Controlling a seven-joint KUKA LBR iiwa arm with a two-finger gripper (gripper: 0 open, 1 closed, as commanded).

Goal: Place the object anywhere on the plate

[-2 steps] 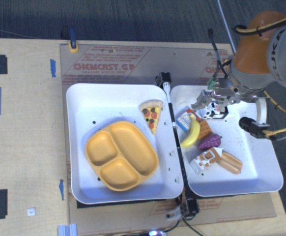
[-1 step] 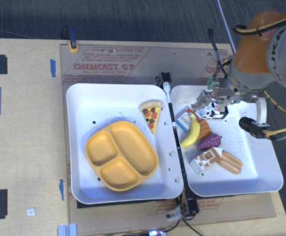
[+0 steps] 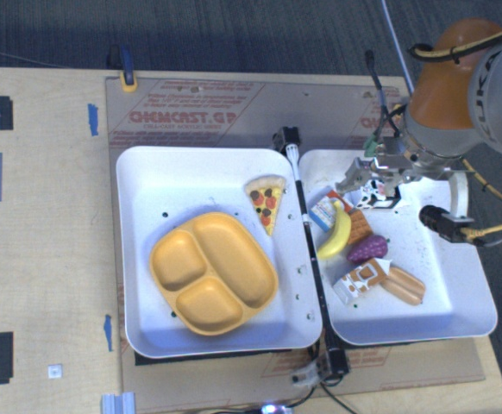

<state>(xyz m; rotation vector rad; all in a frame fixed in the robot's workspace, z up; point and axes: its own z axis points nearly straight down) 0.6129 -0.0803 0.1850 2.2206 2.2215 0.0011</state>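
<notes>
**A:** Where's the gripper [image 3: 373,182]?

**B:** Over the right bin [image 3: 458,309], near its back left part, hanging from the grey arm [image 3: 484,76] with the orange band. Whether it is spread or pinching anything, I cannot tell; the metal parts blur together there.

**A:** What sits right under it?

**B:** A small black-and-white toy [image 3: 377,195], maybe a cow, just beside the gripper's tip. I can't say whether they touch.

**A:** And around that?

**B:** A little pile toward the bin's left side. A banana [image 3: 337,236] lies tilted, with a blue-and-white packet [image 3: 322,213] at its upper end. A brown piece [image 3: 358,226] sits against the banana, and purple grapes [image 3: 368,248] are just below that. Nearer the front lie a small white-and-brown toy house [image 3: 358,281] and a hot dog [image 3: 404,285], touching each other.

**A:** And the plate?

**B:** The yellow plate [image 3: 214,271], with three compartments, rests in the left bin [image 3: 147,179]. All three compartments are bare. A pizza slice [image 3: 266,200] lies in the same bin, just beside the plate's far right edge, near the wall between the bins.
</notes>
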